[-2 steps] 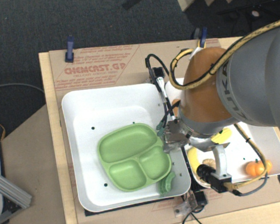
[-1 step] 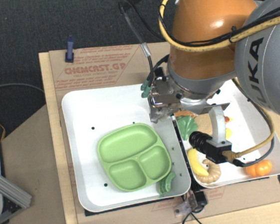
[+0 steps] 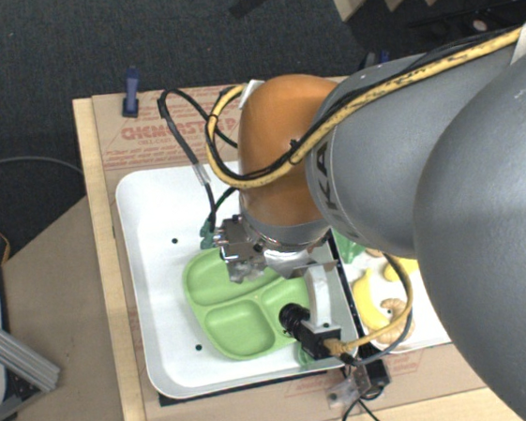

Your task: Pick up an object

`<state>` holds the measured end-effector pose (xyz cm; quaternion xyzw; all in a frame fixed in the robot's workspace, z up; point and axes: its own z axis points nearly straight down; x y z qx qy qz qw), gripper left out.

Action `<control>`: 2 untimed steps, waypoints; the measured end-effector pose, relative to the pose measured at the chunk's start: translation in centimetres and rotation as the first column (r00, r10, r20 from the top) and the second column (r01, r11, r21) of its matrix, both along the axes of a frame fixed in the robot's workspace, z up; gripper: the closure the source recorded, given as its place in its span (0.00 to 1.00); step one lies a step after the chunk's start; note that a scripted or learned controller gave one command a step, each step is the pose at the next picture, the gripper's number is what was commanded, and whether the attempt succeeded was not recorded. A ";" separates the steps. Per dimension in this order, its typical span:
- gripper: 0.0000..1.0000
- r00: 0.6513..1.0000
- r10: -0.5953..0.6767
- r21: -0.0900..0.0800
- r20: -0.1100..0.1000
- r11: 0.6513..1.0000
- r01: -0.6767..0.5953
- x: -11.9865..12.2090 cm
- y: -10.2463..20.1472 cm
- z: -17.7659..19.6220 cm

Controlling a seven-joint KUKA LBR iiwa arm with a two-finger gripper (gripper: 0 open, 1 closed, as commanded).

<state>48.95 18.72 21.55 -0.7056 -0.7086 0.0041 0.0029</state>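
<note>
A green divided tray [image 3: 237,316] lay in the left white bin [image 3: 151,265], its long axis running from upper left to lower right. The gripper [image 3: 249,254] hung directly over the tray's upper compartment, reaching in from the right; whether it was open or closed could not be told. A yellow object [image 3: 372,301] sat in the right bin [image 3: 428,332].

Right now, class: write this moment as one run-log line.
arm: over left bin | below wrist: green divided tray | right bin: yellow object | grasp: unconfirmed
</note>
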 end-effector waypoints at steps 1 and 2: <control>1.00 0.999 -0.005 0.007 0.032 1.000 0.005 5.6 -2.0 16.6; 1.00 1.000 -0.006 -0.001 -0.002 1.000 0.006 -1.4 -2.5 8.4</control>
